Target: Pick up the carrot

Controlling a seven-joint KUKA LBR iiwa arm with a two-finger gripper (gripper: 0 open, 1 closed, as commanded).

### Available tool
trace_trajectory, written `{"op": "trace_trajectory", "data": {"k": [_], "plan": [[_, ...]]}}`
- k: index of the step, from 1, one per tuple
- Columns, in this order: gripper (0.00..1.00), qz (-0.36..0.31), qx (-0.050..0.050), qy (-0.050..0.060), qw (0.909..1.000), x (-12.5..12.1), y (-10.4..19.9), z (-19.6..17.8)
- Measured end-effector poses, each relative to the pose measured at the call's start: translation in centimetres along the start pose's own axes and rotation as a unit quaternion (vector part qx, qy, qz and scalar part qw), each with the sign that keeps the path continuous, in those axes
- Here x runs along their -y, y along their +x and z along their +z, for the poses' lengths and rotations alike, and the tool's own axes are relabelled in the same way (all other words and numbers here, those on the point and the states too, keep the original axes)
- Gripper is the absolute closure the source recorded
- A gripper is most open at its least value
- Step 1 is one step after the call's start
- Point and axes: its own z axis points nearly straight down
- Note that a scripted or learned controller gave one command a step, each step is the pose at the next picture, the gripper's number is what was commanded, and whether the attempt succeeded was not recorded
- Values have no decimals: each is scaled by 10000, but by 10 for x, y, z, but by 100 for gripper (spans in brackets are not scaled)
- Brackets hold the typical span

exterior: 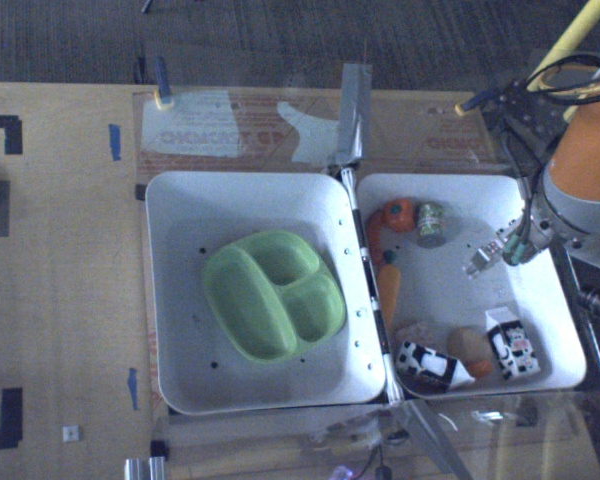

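Looking down at the bench (60, 298), there are two white bins side by side. The left bin (180, 218) has a green divided tray (275, 294) sitting roughly in the middle. The right bin (540, 298) holds all the clutter.

The arm (580, 168) comes in from the right, orange band up top, with the gripper (488, 255) hovering over the right bin's upper-right part, well apart from everything in it. Honestly can't tell whether its fingers are spread or pressed together, it's too small and blurry.

The carrot (389, 293) is a short orange stick lying flat against the right bin's left wall, about halfway down. Its long axis runs up-down in the view, along that wall; which end is the tip I can't tell.

Just above it there's a reddish curved thing (375, 234), also hugging the wall, and next to that an orange-red round veggie with a green top (401, 214) and a small can (431, 224). Below the carrot there's a black-and-white carton (432, 364), a brownish potato-looking lump (468, 343), and another small black-and-white carton (511, 345) in the lower-right corner.
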Motion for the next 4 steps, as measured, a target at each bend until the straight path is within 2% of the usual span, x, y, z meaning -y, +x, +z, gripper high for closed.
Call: {"op": "trace_trajectory", "data": {"k": [1,2,3,4], "plan": [[100,-2244,-19,5,9745,-24,48,0],[100,-3159,-25,7,9488,-46,149,-1],[100,-2849,-9,-9,9586,-76,187,-23],[100,-2851,6,-34,9585,-77,187,-33]]}}
